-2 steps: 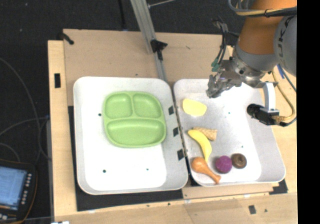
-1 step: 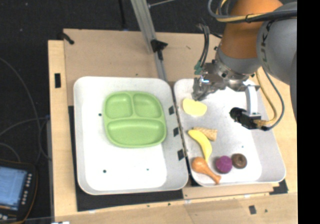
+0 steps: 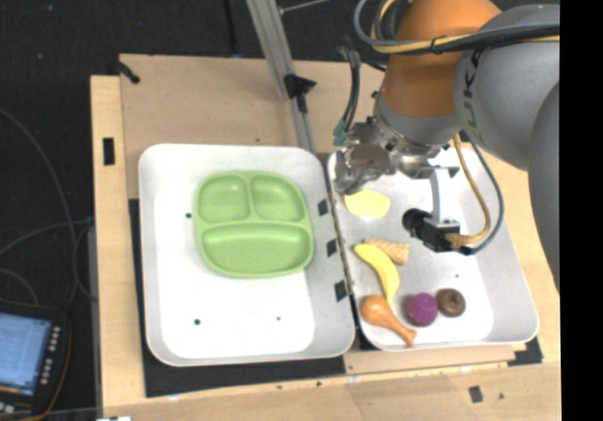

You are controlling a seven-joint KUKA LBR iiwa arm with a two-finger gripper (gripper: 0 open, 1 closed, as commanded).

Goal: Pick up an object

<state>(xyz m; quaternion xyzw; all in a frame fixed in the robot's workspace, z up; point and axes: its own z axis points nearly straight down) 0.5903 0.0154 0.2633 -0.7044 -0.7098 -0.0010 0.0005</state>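
1. Gripper (image 3: 350,176) hangs low over the upper left corner of the right bin (image 3: 504,311), just above a pale yellow piece (image 3: 368,204) that lies flat on the bin floor. From where I stand I cannot tell whether it is released or clenched; the metal at the tip is a dark, cluttered mass against the bin wall. Nothing is visibly carried in it.

2. Its place over the yellow piece suggests, to my eye, that this is the object being tried for. The piece sits close to the wall between the bins, which would make a clean approach awkward.

3. Other candidates lie loose further down the same bin: a cone-shaped wafer (image 3: 387,251), a banana (image 3: 378,269) just below and touching it, an orange drumstick-like toy (image 3: 384,314), a purple ball (image 3: 421,308) and a small brown ring (image 3: 451,302) beside it. They are clustered towards the near edge, well apart from the gripper.

4. A black fitting with cable (image 3: 429,228) dangles from the arm over the middle of the bin.

5. The left bin (image 3: 170,315) holds a green divided plate (image 3: 254,224), upright and near its centre.

6. The orange band and grey arm (image 3: 490,80) cover the far right of the right bin, so whatever lies beneath is hidden. The arm is cut off at the picture's edge.
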